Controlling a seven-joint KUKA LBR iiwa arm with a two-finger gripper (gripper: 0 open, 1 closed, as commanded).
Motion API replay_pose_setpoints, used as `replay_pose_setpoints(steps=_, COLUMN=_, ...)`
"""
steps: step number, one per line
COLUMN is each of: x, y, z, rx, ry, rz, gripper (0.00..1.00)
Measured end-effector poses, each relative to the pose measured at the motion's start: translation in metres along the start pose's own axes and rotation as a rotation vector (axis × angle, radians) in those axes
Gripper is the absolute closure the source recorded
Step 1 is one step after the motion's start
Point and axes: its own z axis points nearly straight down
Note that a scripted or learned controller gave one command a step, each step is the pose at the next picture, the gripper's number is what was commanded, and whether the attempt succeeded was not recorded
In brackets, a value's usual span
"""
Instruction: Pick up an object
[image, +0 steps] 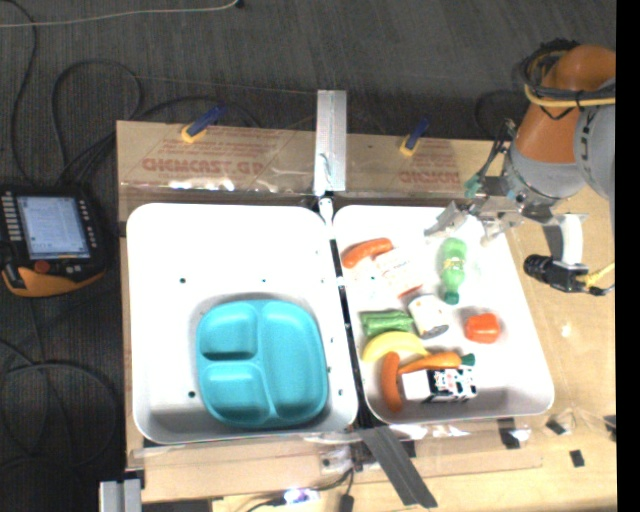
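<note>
My gripper (470, 217) hangs over the far right part of the right bin (520, 300), fingers open and nothing between them. Just below it lies a green bottle (453, 264), apart from the fingers. The bin also holds an orange sausage-shaped piece (367, 250), a white cup (431, 316), a red tomato (483, 325), a green vegetable (385, 322), a yellow banana (392, 346), a carrot (441, 359) and a black-and-white box (451, 384).
The left bin (170, 260) holds a teal divided plate (262, 361). A divider rail (331, 150) stands behind the bins. A handheld control pad (48, 235) lies at the far left, off the bench.
</note>
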Motion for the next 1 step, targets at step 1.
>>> replay_pose_setpoints(steps=1, x=-0.0413, y=0.0023, z=0.1050, rx=-0.006, ry=0.004, rz=0.128, gripper=0.00)
